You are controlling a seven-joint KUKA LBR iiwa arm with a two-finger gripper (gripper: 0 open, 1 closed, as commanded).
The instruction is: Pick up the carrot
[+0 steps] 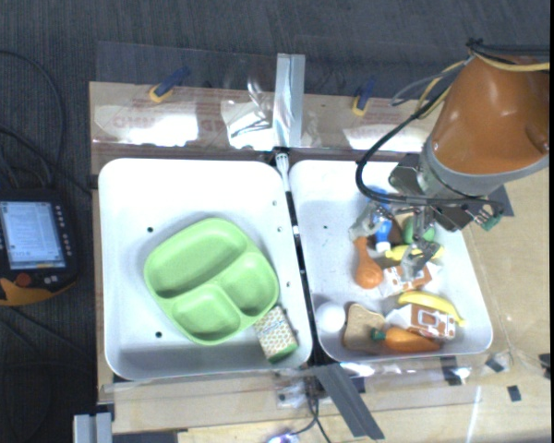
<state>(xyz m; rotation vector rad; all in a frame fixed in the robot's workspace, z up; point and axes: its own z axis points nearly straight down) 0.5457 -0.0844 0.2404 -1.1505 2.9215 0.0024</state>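
Camera view: the gripper (399, 239) hangs low in the right bin (328, 187), amid clutter; its grasp cannot be determined. The carrot (367, 262) lies just left of it, touching or nearly so, long axis running up-down, tip toward the bin's far wall.

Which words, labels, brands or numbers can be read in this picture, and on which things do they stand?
No text can be read.
Small box beside the green tray: printed pattern, too blurred.
Red and white packet in the right bin: print too small.
Handheld screen on the left: lit lines, unreadable.
Taped sheets behind the bins: faint marks, washed out by glare.
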